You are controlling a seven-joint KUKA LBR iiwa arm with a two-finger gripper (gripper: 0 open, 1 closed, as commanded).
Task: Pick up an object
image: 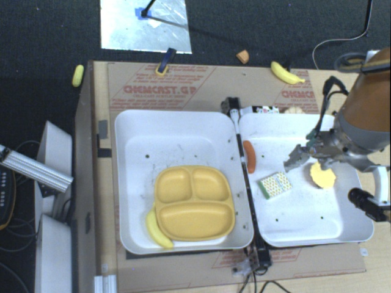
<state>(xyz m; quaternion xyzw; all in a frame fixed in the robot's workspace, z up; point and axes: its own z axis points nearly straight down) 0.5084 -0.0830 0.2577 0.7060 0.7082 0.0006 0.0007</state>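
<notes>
My gripper (pixel 297 158) hangs over the right bin (pixel 305 224), its fingers pointing left toward the bin's middle. Just below and left of the fingertips lies a small green-and-white checkered box (pixel 275 185). An orange carrot-like stick (pixel 249 155) lies along the bin's left wall. A yellow flat piece (pixel 322 176) rests under the wrist, partly covered by it. Nothing shows between the fingers.
The left bin (pixel 177 127) holds a yellow divided plate (pixel 194 201) and a yellow banana (pixel 157 231) at its lower left. Outside the bins, another banana (pixel 285 73) and small bits lie on the cardboard. The arm's orange band (pixel 369 96) rises at right.
</notes>
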